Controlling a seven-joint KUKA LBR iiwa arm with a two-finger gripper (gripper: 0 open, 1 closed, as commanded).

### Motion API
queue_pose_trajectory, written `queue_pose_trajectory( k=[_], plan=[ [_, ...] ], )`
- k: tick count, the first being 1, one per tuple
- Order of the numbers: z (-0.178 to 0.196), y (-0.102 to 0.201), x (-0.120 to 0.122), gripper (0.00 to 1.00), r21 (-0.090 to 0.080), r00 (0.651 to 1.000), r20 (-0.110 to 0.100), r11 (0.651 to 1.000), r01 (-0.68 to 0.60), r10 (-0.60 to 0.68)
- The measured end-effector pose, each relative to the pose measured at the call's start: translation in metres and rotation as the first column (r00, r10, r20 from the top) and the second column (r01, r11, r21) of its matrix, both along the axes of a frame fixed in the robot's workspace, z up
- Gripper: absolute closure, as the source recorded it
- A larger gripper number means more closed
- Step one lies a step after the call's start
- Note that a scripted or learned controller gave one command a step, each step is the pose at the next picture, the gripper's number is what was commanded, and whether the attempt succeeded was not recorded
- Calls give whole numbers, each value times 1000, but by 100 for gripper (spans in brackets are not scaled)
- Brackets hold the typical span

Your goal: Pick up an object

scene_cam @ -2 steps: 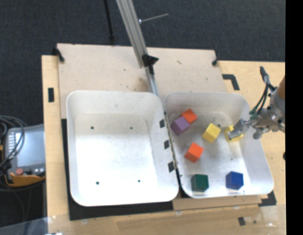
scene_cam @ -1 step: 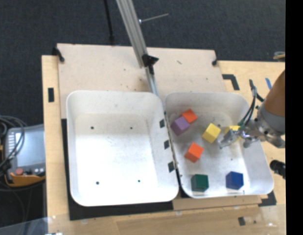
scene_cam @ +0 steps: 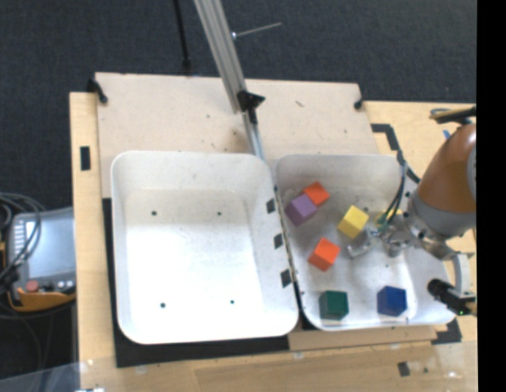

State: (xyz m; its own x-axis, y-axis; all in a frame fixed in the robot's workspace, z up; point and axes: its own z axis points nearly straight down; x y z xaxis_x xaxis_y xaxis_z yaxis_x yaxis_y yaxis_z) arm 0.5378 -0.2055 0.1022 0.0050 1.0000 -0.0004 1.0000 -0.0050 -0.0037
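Overhead slanted view of a bench (scene_cam: 85, 219) carrying 2 shallow white bins side by side. The left bin (scene_cam: 195, 247) shows a bare floor with a few dark specks. The right bin (scene_cam: 351, 170) holds 6 cubes: a purple cube (scene_cam: 301, 208) touching an orange cube (scene_cam: 317, 193) at the upper left, a yellow cube (scene_cam: 353, 221) near the centre, a second orange cube (scene_cam: 324, 254) below and left of it, and – along the near wall – a green cube (scene_cam: 334, 305) and a blue cube (scene_cam: 391, 300), set apart from each other. The arm (scene_cam: 449, 190) enters from the right, its orange band above the grey wrist. The gripper (scene_cam: 369, 239) sits low in the right bin, just beside the yellow cube on its lower right; whether it touches that cube cannot be told, and no cube is seen between its tips. A slanted metal rail (scene_cam: 220, 43) rises from behind the bins – a pendant (scene_cam: 40, 260) lies at the far left
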Motion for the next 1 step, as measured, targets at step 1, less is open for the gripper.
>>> queue_pose_trajectory(
  k=[1],
  plan=[
    [15,-1,3,100,-1,1000,10,1000,7,-7]
  ],
)
